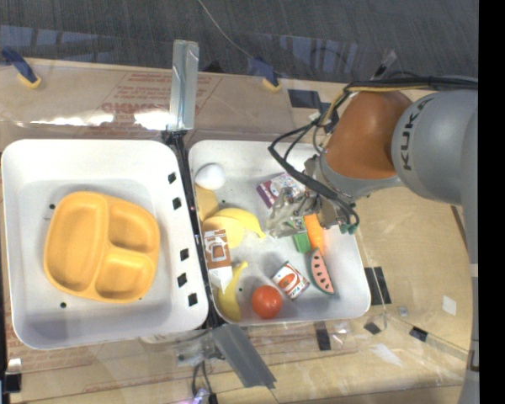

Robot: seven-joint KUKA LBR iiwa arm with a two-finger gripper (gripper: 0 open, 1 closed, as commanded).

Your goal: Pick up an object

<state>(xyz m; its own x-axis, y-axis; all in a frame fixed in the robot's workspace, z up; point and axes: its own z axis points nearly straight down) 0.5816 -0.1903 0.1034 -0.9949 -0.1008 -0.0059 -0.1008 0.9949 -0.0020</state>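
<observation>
Left bin (17, 225): holds one yellow divided tray (101, 244), three compartments, sitting flat, slightly left of centre.

Right bin (353, 297): cluttered. Along its left wall, top to bottom: white egg-shaped ball (209, 175), yellow lemon-like fruit (232, 224), small brown carton (216, 247) just below it, banana (228, 297) curving down to the bottom-left corner. Red tomato (267, 302) just right of the banana, near the front wall. Red-and-white can (291, 281) beside the tomato, tilted, long axis running upper-left to lower-right. Watermelon slice (321, 273) right of the can, long axis near vertical in view, rind on the right. Orange carrot (315, 231) above the slice, long axis roughly vertical, with a green piece (301, 242) touching its lower left. Purple-and-white packet (278, 192) up near mid-bin.

Gripper (288, 213): down inside the right bin, between the packet and the carrot, over the clutter. Can't tell how wide it's open or whether it has anything; the tip blends into the objects under it.

Arm (438, 146): comes in from the right, grey link roughly horizontal, orange band (364, 137) above the bin's upper-right corner, wrist angled down and left into the bin. Black cables loop around the wrist.
</observation>
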